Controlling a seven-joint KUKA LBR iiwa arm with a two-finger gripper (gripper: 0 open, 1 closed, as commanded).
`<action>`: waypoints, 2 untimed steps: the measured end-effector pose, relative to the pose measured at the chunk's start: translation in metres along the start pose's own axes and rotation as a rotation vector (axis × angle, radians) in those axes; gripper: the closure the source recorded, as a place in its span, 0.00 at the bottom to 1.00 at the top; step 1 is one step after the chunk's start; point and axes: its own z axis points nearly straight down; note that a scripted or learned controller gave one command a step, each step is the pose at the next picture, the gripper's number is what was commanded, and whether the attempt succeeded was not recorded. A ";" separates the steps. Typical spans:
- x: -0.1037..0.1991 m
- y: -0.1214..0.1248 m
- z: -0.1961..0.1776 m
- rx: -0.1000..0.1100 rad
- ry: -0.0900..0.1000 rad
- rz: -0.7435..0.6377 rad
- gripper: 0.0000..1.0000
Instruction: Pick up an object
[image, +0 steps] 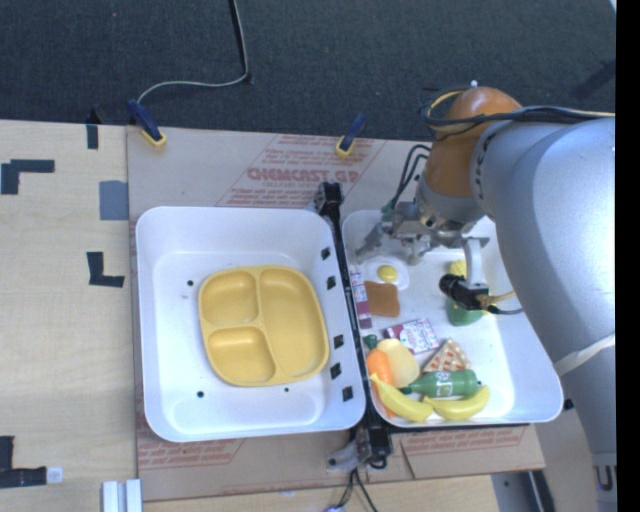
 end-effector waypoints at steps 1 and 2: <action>0.000 -0.001 0.000 0.000 0.001 -0.001 0.00; 0.000 0.000 0.000 0.000 0.000 0.000 0.00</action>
